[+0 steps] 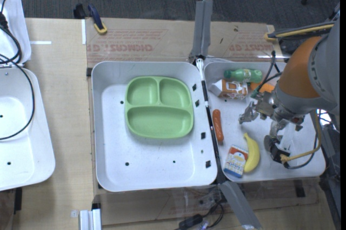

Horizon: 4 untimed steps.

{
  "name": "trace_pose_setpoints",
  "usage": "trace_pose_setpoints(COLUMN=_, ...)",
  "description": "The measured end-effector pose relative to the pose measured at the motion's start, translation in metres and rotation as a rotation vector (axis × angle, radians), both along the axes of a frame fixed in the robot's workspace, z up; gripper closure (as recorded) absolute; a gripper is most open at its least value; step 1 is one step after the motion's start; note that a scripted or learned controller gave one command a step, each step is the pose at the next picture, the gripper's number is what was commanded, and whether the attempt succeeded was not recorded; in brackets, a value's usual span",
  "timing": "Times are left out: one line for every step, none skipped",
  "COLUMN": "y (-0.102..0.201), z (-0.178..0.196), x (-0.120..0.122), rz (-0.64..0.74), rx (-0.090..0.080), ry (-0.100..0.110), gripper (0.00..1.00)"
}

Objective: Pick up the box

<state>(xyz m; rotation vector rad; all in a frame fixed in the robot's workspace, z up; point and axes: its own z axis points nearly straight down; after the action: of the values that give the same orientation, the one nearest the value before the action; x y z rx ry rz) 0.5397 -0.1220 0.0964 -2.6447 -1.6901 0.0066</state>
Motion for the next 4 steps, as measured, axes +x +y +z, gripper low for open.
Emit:
trace_pose_setpoints(y=-0.044, z=-0.007, x=-0.048, rz=0.044, rx=0.001, ry=0.0, gripper=0.0)
trace_pose_setpoints(y=-0.082, z=-0.007, x=-0.047, rz=0.192, rx=0.017, ry=0.003, gripper=0.0)
trace_pose_setpoints(y=-0.003, z=-0.006, x=0.003, rz=0.221, rx=0.001, ry=-0.001, gripper=0.0)
trace_pose_setpoints(y=-0.042, z=-0.007, x=0.012, rz=0.177, rx=0.001, ry=-0.001, gripper=0.0)
